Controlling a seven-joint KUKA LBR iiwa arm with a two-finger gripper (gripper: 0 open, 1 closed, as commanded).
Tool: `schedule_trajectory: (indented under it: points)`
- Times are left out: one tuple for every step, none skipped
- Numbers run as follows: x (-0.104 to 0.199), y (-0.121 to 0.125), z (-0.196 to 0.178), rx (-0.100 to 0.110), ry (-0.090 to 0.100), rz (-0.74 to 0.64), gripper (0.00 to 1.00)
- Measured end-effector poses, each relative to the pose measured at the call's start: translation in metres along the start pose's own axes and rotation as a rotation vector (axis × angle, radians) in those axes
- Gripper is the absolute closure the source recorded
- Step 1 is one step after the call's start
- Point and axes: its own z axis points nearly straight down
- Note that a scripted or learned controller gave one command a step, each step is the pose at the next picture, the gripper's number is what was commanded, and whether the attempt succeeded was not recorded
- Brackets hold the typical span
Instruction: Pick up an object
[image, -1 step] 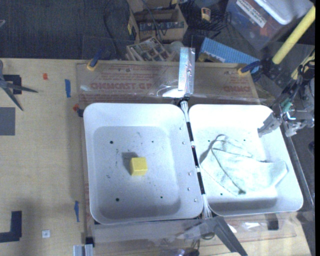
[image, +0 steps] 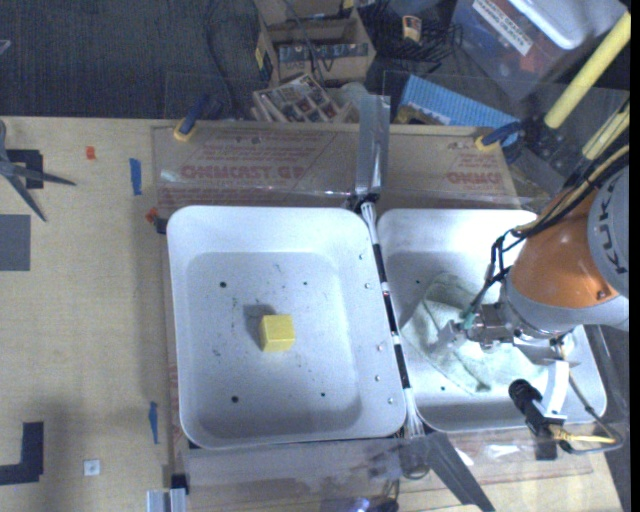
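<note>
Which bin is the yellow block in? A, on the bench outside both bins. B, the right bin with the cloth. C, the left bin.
C: the yellow block sits on the floor of the left bin, while the cloth lies in the right bin.

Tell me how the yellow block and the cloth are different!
The block is bright yellow; the cloth is pale, whitish-green. The block is a small neat cube; the cloth is bigger, floppy and crumpled. The block sits alone in the left bin; the cloth lies in the right bin, under the end effector. Both rest on bin floors.
</note>
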Motion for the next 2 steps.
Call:
schedule_trajectory:
  points:
    - [-0.002,0.0,-0.01,-0.003,-0.002,0.006,1.0]
    - [-0.008,0.04,-0.002,0.0,-0.001,0.445,1.0]
